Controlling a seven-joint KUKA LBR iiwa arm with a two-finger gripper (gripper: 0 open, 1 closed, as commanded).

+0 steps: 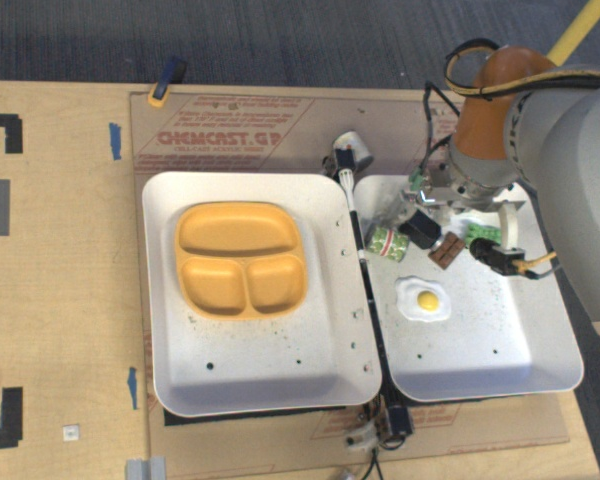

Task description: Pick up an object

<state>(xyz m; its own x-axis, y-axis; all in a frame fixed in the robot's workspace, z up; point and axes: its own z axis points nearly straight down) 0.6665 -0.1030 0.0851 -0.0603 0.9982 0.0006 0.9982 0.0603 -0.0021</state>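
My gripper (427, 211) hangs low over the far part of the right bin (500, 368), under the grey wrist and its orange band. Just left of it a small green can (385, 243) lies on its side near the bin's left wall. A brown block (446, 253) lies just below the gripper, and a green packet (483, 234) shows to its right, partly hidden by the wrist. A toy fried egg (426, 301) lies on the bin floor nearer the front. I see nothing held.
The left bin (180, 368) holds a yellow divided plate (242, 258) in its far half. A black-and-white fitting (348, 156) sits at the far end of the wall between the bins. The arm covers the right bin's far right corner.
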